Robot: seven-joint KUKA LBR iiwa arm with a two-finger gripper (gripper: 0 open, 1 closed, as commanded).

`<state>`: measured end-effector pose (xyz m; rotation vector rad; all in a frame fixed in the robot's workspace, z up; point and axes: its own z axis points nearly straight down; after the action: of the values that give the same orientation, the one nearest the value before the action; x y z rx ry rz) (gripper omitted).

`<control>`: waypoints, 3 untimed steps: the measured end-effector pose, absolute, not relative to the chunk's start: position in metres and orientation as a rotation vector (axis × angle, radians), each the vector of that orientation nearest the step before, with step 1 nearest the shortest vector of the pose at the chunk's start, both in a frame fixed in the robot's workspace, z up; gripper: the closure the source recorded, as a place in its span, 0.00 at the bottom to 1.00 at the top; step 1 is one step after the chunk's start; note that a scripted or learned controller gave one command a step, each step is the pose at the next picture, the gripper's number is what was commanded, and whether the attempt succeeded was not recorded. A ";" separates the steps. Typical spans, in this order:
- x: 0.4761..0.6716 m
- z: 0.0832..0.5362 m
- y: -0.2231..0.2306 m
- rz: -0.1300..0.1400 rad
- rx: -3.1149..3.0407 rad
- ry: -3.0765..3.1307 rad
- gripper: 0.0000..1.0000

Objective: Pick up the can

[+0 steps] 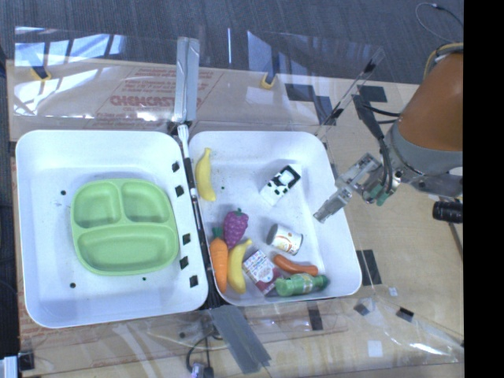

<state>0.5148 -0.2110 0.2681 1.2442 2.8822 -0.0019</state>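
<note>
The desk [409,290] carries two shallow white bins side by side. The left bin [39,235] holds a green divided plate [122,227]. The right bin [315,152] holds a jumble of toy food: a banana [205,174] by the dividing wall, a black-and-white carton [280,183], a bunch of purple grapes [235,227], a carrot [219,263], and a few more pieces crowded along the near wall.

The grey arm [429,144] hangs over the desk to the right of the right bin, its jaws [335,203] poised just at that bin's right rim; whether they are apart or together I cannot tell.

The can [285,239] lies on its side near the middle of the right bin, close to a red sausage-like piece [295,265].

This looks like the approach step, with nothing grasped. The next move calls for shifting inward over the can, aligning across its body, and descending.
</note>
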 end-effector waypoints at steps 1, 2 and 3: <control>0.564 0.158 -0.192 -0.001 1.005 2.978 0.00; 0.510 0.092 -0.210 0.000 1.123 2.931 0.00; 0.479 0.092 -0.208 0.001 1.026 2.966 0.00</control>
<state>0.4792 -0.2084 0.0923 1.0255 2.9663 0.0014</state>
